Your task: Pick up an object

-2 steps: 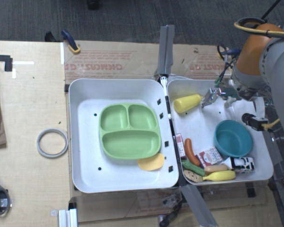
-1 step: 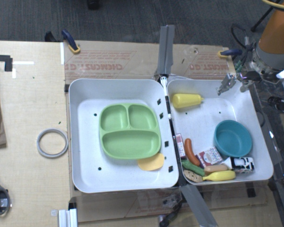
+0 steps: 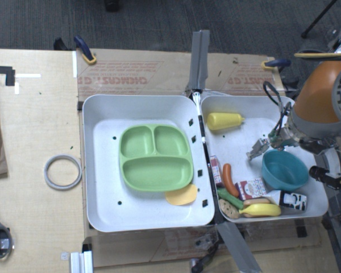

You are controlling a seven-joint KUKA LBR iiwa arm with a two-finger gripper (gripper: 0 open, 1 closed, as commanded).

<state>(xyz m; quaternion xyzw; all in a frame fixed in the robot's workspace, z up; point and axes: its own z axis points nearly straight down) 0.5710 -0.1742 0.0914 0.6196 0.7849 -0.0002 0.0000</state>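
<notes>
Step in hand: approach, nothing picked yet. The jaws [image 3: 260, 148] hang low in the right bin [image 3: 247, 108], parted a little, nothing between the fingers. Blue bowl [image 3: 284, 170] sits just beside them at 4 o'clock; yellow corn cob [image 3: 224, 120] lies at their 10 o'clock, apart. Red sausage [image 3: 229, 179] and banana [image 3: 261, 210] crowd the bin's 6 o'clock edge with small packets. Left bin [image 3: 96, 169] carries a green divided plate [image 3: 156, 157].

Judgement: no target committed. Next move calls for centring over one item, likely the bowl's rim or the cob, then lowering and closing squarely.
</notes>
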